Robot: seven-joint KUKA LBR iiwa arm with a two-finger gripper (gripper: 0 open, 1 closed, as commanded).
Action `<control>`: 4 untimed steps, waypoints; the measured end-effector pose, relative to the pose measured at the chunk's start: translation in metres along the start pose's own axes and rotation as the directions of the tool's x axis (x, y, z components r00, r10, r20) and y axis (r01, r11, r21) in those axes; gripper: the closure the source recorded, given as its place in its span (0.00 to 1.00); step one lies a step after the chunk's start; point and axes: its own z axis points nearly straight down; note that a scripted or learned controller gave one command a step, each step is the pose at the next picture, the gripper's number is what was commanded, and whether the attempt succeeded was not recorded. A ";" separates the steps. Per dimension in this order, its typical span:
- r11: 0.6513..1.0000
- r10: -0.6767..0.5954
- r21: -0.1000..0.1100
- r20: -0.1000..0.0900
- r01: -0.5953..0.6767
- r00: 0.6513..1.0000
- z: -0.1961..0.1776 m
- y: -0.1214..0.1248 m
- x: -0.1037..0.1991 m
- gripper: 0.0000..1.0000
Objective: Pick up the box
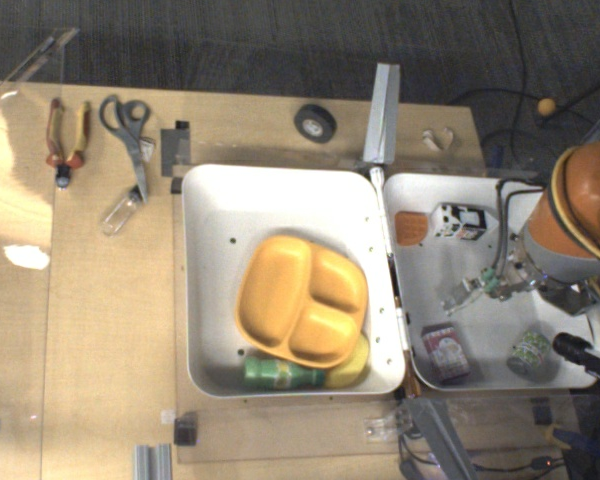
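**Arm over the right bin, box lying near its front edge**

The bench holds 2 white bins. In the right bin, a small dark purple box lies flat near the front left corner. The gripper hangs over the middle of this bin, apart from the box; its jaw state cannot be told, and nothing is seen held. A round patterned object sits to the box's right, an orange piece at the back. The left bin holds a yellow divided tray over a green bottle.
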 end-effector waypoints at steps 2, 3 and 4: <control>0.993 0.121 -0.007 0.002 -0.121 0.993 0.028 -0.011 0.062 0.00; 0.906 0.423 -0.012 -0.003 -0.423 0.906 0.028 0.002 0.064 0.00; 0.982 0.186 -0.013 0.000 -0.186 0.982 0.028 -0.010 0.057 0.00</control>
